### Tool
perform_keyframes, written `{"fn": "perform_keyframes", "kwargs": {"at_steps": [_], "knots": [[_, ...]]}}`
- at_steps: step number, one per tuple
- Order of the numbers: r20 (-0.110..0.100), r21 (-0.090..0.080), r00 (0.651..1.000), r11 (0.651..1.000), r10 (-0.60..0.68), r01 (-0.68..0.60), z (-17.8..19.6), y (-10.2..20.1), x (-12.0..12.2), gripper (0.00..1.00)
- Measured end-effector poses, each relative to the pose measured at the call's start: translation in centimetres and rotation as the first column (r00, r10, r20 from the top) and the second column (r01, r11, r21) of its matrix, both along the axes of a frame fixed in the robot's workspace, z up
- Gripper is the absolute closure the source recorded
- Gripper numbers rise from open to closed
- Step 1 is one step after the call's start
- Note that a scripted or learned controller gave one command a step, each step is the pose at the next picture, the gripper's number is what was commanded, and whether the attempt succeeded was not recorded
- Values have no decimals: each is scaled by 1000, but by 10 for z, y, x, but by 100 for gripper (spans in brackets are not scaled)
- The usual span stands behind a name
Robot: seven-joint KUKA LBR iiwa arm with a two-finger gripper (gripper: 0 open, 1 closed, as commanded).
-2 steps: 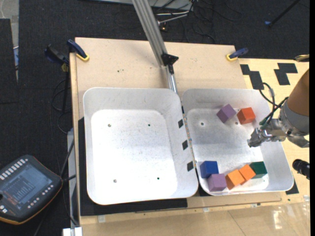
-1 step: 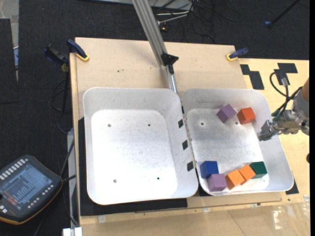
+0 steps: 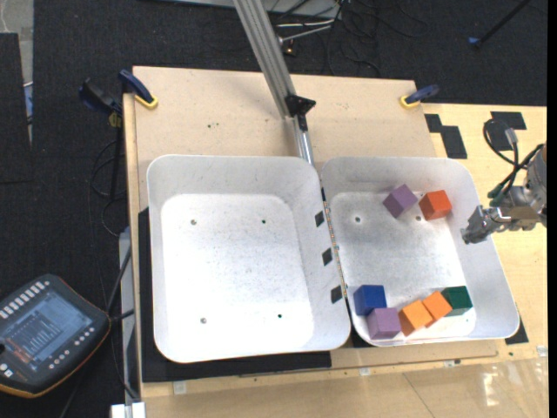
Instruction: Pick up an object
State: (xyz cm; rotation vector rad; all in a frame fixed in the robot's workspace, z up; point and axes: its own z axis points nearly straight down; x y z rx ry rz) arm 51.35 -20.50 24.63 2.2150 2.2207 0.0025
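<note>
Tan wooden surface [image 3: 226, 111] is sitting on dark floor, carrying two shallow white bins side by side. Left bin [image 3: 165, 233] is lying next to right bin [image 3: 487, 277], rims touching at centre. Right bin is holding seven blocks: purple block [image 3: 400, 200] and orange block [image 3: 435, 204] sitting just beside each other near the far side; along the near rim, blue block [image 3: 370, 299], second purple block [image 3: 384, 322], two orange blocks [image 3: 426, 310] and green block [image 3: 457, 300] are clustering in a row, touching or nearly so. End effector [image 3: 477, 229] is hovering at the right bin's right rim, near the upper orange block; can't tell finger state, nothing visibly between them. Teach pendant [image 3: 43, 331] is lying bottom left.
</note>
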Motion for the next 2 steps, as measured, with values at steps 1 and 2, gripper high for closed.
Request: {"fn": "perform_keyframes", "kwargs": {"at_steps": [1, 2], "knots": [[-4, 4, 1000, 1000, 6, -6, -5, 58, 13, 100], [-4, 4, 1000, 1000, 6, -6, -15, 115, 34, 100]]}}
